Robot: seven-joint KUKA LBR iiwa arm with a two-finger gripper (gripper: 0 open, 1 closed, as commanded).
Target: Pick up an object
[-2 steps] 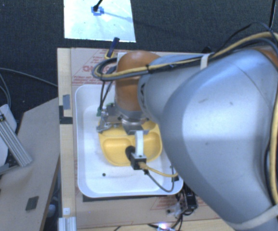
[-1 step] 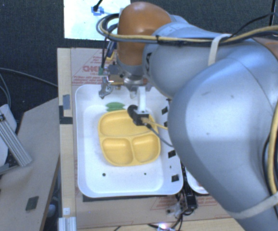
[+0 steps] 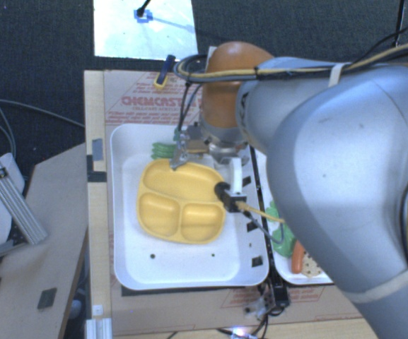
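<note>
Overhead slanted view of the counter [image 3: 62, 189] with two white bins. The arm [image 3: 331, 154] reaches in from the right, its orange band [image 3: 228, 83] above the wrist, and the gripper [image 3: 179, 154] is lowered into the left bin [image 3: 182, 274], at the far edge of a yellow divided plate [image 3: 179, 207]. The plate lies flat in the middle of that bin, three compartments up, and is the likeliest thing to be picked. Just beyond its far rim a green object [image 3: 162, 149] lies on the bin floor, touching or nearly touching the fingers; its shape is too hidden to name.

Progress: the approach appears complete and the grasp at hand, but nothing is lifted; the plate rests on the bin floor. Whether the fingers are spread or pressed together cannot be told, since they are small, dark and partly masked by the wrist. Left to do, by this judgement: close on the plate rim or the green object, then raise it clear.

Surroundings: the right bin [image 3: 317, 277] holds a green item [image 3: 283, 239] and an orange one [image 3: 297, 258], largely covered by the arm. A black fitting with a yellow cable [image 3: 230, 196] hangs over the plate's right rim and may foul a lift. The bin wall close behind the gripper leaves little room.
</note>
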